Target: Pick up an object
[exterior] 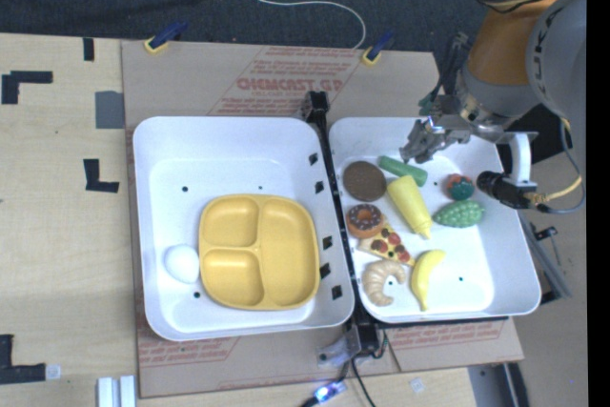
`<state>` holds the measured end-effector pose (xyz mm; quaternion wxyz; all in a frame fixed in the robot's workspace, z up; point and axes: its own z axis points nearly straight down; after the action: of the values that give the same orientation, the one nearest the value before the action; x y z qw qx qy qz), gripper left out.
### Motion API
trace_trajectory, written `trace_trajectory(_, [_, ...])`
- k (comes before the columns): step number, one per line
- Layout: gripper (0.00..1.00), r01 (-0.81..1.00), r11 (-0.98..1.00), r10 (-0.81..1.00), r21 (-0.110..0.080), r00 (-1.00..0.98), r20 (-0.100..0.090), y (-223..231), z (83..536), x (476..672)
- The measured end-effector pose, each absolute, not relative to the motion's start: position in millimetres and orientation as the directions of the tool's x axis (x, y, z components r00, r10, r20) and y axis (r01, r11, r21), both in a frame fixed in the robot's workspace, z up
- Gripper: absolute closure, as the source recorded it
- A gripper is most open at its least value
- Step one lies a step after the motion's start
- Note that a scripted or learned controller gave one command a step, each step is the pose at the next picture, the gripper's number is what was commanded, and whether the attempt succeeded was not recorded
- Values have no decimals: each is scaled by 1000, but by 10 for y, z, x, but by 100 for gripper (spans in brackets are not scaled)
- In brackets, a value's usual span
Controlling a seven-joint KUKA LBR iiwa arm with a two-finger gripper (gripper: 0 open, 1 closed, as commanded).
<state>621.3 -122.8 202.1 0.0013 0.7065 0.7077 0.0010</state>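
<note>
Cardboard [286,81] print red, unreadable | jaws [419,146] above right bin [496,295], grip state indiscernible

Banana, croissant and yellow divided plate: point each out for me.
banana [427,275], camera view, middle of its curved body.
croissant [382,281], camera view, centre of its arch.
yellow divided plate [257,253], camera view, the ridge where its compartments meet.

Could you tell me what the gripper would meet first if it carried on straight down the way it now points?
Probably the green vegetable just below the gripper, in the right bin; depth is hard to judge from this view.
</note>
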Motion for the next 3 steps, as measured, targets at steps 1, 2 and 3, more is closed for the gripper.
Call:
trace_trajectory(1, [100,1000,1,1000,1,-1,0,-1223,2257,6218])
trace_trajectory(2, [100,1000,7,1000,-1,-7,2,-628,2333,6136])
trace_trajectory(3, [100,1000,6,1000,-3,-6,1,-189,2252,6047])
